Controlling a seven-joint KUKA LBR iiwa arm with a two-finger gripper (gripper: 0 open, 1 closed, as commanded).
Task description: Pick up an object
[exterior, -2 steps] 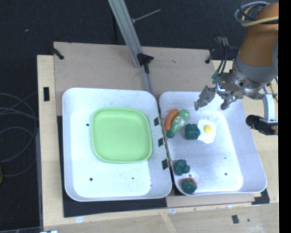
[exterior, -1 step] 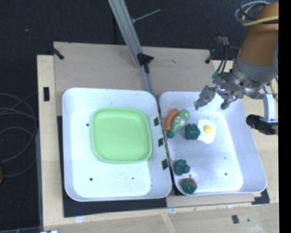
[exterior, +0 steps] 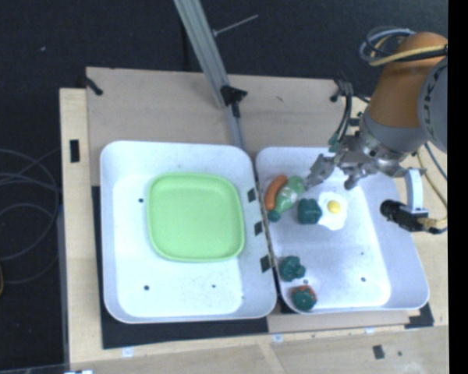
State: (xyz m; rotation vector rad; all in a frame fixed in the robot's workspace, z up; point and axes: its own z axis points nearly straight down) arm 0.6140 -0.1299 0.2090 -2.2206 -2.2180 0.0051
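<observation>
I'm reaching in over the right bin [exterior: 390, 279] now, my end effector [exterior: 337, 174] hanging above its upper stretch with the two fingers spread apart and nothing between them. Below and just to my left sits a tight little cluster: an orange carrot-like piece [exterior: 275, 191] lying at a slant against the bin's left wall, a pale green piece [exterior: 294, 185] touching it, a dark green lump [exterior: 309, 211] just under those, and a fried-egg toy [exterior: 334, 209] right beside the lump, white with a yellow yolk. Further down the bin there's another dark green piece [exterior: 292, 268], and near the bottom rim a small red-and-green item [exterior: 303, 295], both well apart from the cluster. The left bin [exterior: 125, 287] carries a light green plate [exterior: 195, 216] only.

The egg is nearest my fingers, so that's my likely pick. My read: these look like light plastic play food, stiff and smooth, so slippery rather than fragile. The egg lies flat and low, hard to get fingers under; I'd pinch it across its narrow width at the edges, square on. The dark green lump looks chunkier and may be the easier hold, though the neighbours crowd it and a finger could nudge the egg aside on the way down.
</observation>
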